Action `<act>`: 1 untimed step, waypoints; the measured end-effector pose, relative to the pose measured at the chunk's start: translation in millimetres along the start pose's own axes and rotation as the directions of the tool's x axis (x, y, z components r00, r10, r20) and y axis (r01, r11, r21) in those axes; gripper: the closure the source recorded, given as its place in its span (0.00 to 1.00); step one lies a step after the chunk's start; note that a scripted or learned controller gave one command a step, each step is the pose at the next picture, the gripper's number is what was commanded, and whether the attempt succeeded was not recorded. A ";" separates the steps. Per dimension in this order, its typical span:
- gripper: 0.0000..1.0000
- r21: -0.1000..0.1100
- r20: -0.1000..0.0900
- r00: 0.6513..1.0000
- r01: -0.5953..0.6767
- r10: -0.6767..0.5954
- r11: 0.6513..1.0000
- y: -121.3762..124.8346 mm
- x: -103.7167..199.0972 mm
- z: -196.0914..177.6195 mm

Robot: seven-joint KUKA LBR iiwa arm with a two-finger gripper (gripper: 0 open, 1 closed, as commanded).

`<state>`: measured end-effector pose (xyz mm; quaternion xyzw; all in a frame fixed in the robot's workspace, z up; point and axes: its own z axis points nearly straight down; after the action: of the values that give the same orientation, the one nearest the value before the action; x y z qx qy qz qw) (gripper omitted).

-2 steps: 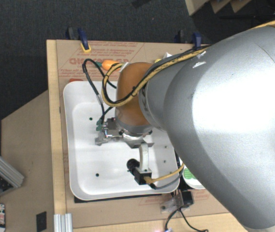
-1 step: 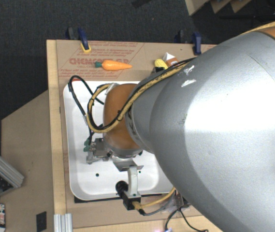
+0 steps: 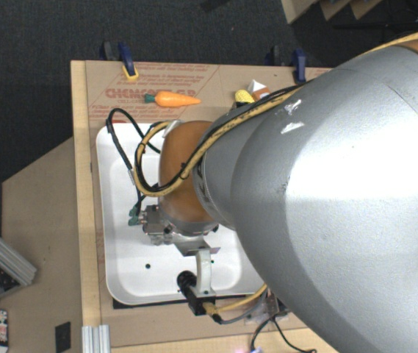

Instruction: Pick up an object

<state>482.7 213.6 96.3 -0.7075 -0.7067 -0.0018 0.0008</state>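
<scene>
Overhead, the large grey metal arm [image 3: 326,197] with its orange wrist band [image 3: 183,175] covers much of the bench, reaching down into the shallow white plastic bin [image 3: 117,219] on the left. The wrist and its black and yellow cables [image 3: 131,157] mask the gripper [image 3: 175,237]; whether its jaws are spread or pressed together cannot be determined. Only bare bin floor is visible around the wrist. The sole clearly identifiable candidate, a small orange toy carrot with a green top [image 3: 173,100], lies outside the bin on the brown cardboard sheet [image 3: 157,83], just beyond the far rim. A small yellow object [image 3: 244,95] lies further right, partly hidden. Recommendation: confirm something sits between the fingers before lifting, raise vertically, and keep the cables clear of the rim.
</scene>
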 end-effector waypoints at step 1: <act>1.00 -0.003 0.002 1.000 0.003 -0.003 1.000 -3.1 12.0 -59.4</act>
<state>479.5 225.3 155.7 -0.7064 -0.7078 -0.0022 -0.0007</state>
